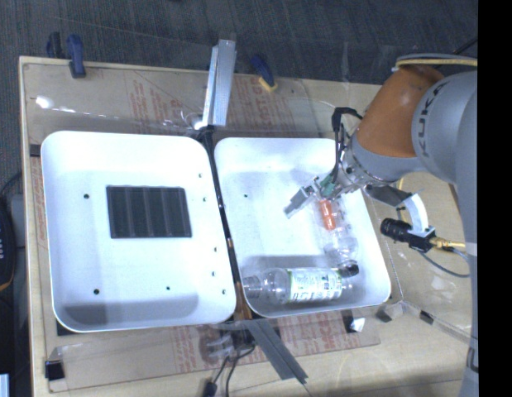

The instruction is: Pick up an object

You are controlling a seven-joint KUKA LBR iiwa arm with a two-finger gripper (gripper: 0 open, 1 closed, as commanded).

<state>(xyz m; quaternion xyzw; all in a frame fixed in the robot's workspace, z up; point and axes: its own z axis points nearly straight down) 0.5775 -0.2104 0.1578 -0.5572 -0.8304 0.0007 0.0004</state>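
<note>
Arm [421, 122] reaches in over right bin [239, 160]. Gripper [315, 195] sits low near that bin's right wall; finger state cannot be told. Small clear bottle with orange label [334, 228] lies just below gripper, along right wall. Larger clear bottle [297, 284] lies along the front edge. Left bin [65, 172] carries a dark ribbed block [148, 212] at its centre.

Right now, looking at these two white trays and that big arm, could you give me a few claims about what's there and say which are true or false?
1. A dark ribbed panel lies in the left bin. True.
2. A clear bottle stands upright in the right bin. False: it lies on its side along the near wall.
3. The gripper is above the right bin. True.
4. Both bottles are in the left bin. False: the second bottle, orange-labelled, is also in the right bin.
</note>
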